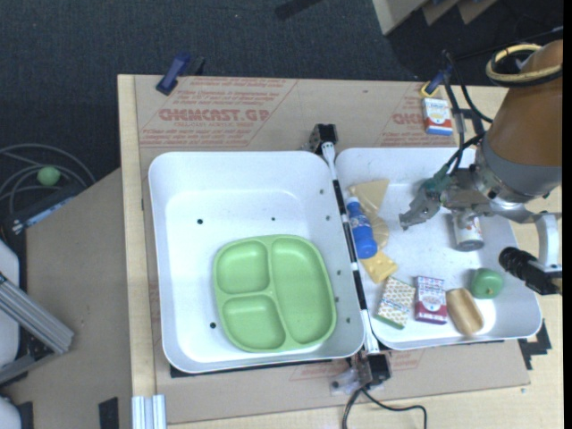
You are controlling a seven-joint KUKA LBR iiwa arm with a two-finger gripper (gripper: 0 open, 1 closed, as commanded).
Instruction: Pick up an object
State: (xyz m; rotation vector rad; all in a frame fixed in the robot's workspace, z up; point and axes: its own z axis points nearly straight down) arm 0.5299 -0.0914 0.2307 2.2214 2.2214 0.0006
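My gripper [418, 206] hangs over the middle of the right bin [402, 161], open, with nothing between its fingers. A small silver can [466, 231] stands just to its right, under the wrist. To its left lie a blue bottle [362, 231] along the bin's left wall and a pale cheese wedge [372, 194]. Nearer the front lie a yellow cheese piece [381, 267], a cracker packet [396, 302], a red box [432, 299], a bread roll [465, 311] and a green apple [487, 283].
The left bin [179, 186] holds a green divided plate [271, 291]. A small orange-and-white box [437, 115] lies on the board behind the right bin. The grey and orange arm [527, 123] covers the right bin's far right corner.
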